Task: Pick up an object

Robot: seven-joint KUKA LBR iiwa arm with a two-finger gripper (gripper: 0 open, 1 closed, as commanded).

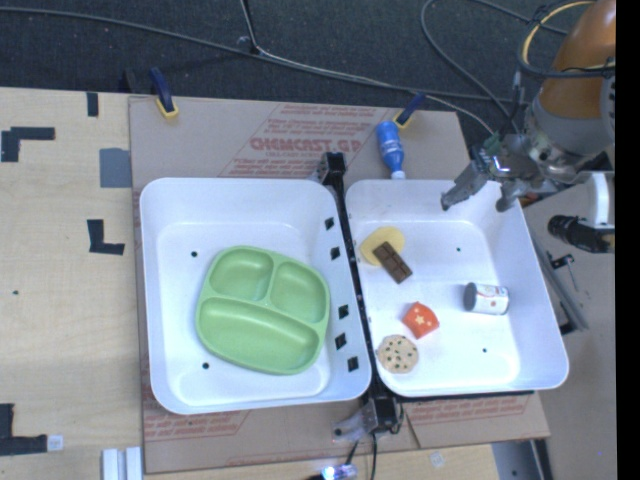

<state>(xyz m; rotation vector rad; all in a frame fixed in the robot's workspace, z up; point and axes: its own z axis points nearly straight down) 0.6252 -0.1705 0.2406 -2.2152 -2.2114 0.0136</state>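
We see the gripper (483, 190) hovering over the right bin's (520, 268) far rim, its two fingers apart with nothing between them. Inside lie a brown bar (393, 262) on a yellow piece (383, 240), a red block (420, 319), a cookie (398, 353) and, seemingly, a small can (485, 298). The left bin (160, 268) holds a green tray (264, 309).

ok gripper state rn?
Gripper: open, holding nothing, above the top right corner of the right bin.
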